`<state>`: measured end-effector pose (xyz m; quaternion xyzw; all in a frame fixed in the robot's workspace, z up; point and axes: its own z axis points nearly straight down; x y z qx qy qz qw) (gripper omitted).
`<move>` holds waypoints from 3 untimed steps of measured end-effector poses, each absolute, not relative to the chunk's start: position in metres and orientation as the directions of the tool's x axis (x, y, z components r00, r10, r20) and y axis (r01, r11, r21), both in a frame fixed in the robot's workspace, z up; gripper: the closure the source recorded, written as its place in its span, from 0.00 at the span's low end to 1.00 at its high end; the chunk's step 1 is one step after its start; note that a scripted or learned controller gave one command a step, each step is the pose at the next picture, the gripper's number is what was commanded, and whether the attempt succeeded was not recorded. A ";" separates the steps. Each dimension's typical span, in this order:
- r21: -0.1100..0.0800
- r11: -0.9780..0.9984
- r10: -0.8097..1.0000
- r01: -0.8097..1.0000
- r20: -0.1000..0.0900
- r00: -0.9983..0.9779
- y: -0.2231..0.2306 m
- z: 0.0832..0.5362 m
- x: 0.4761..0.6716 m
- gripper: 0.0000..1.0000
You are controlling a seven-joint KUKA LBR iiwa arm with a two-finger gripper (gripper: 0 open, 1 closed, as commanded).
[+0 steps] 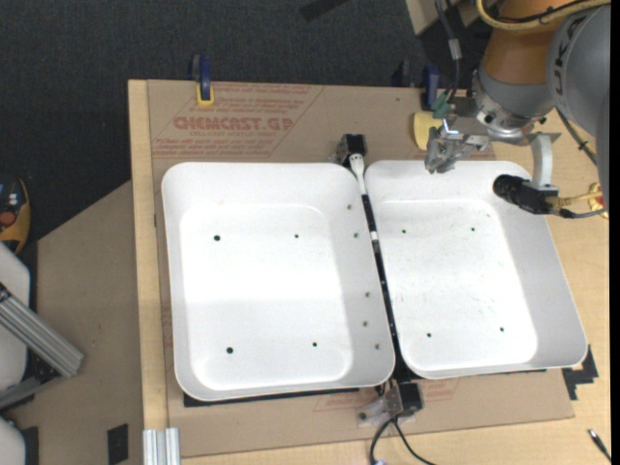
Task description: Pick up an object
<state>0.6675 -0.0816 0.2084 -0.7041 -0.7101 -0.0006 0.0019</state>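
Brown bench board (242,114) fills mid-frame, bearing a left bin (174,260) and a right bin (552,298); the grey-and-orange arm (528,56) reaches in at upper right. Its gripper (443,158) hangs over the right bin's upper rim, its opening impossible to tell; just beside it, up and left, sits a small pale yellow lump (422,129), probably light, best pinched across its middle.

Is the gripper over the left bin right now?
No, the gripper hangs at the far rim of the right bin, well away from the left bin.
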 end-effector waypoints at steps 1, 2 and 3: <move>0.016 0.007 1.000 1.000 0.000 -0.007 -0.036 0.344 0.664 1.00; -0.010 0.005 1.000 1.000 0.002 -0.005 0.022 0.260 0.632 1.00; 0.000 -0.001 1.000 1.000 0.001 0.001 0.014 0.286 0.617 1.00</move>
